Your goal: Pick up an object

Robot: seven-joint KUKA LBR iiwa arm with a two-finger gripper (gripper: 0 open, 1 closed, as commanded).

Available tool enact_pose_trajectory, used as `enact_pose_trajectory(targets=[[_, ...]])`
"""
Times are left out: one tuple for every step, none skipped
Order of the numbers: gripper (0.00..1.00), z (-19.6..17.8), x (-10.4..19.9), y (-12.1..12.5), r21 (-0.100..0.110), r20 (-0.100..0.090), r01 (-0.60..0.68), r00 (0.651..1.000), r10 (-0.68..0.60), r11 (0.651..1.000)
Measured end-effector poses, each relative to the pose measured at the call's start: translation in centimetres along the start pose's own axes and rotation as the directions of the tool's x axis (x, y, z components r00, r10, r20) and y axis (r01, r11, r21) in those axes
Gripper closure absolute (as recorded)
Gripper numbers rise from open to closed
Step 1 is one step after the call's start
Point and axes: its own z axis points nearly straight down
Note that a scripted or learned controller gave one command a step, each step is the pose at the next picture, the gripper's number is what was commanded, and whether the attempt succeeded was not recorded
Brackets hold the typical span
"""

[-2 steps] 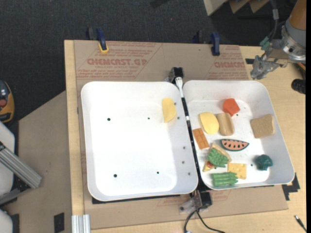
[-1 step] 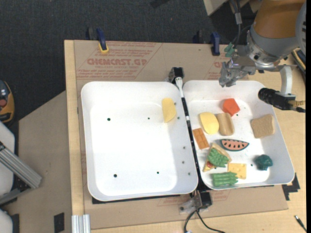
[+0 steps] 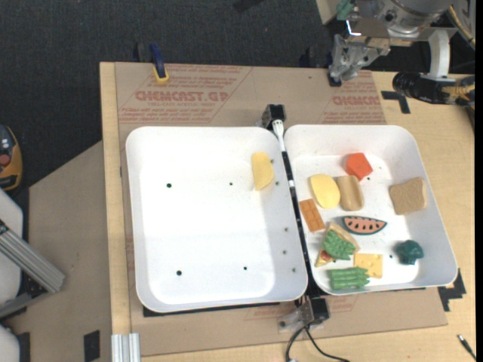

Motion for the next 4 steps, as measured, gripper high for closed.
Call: enact_pose_trajectory(targets=[[1.00,5.1,-5.9,-3.1,0.021,0.000,-0.011,1.000,0.011,1.000],[1.00,11.4,5.0,-0.4,0.018,-0.003,0.001,1.000,-0.001,1.000],[1.00,10.8,12.9,-0.4,0.011,-0.003,0.001,1.000,-0.001,1.000],[1.00,12.2,10.6,-0.9,0.017,0.000,-0.008,1.000,0.008,1.000]])
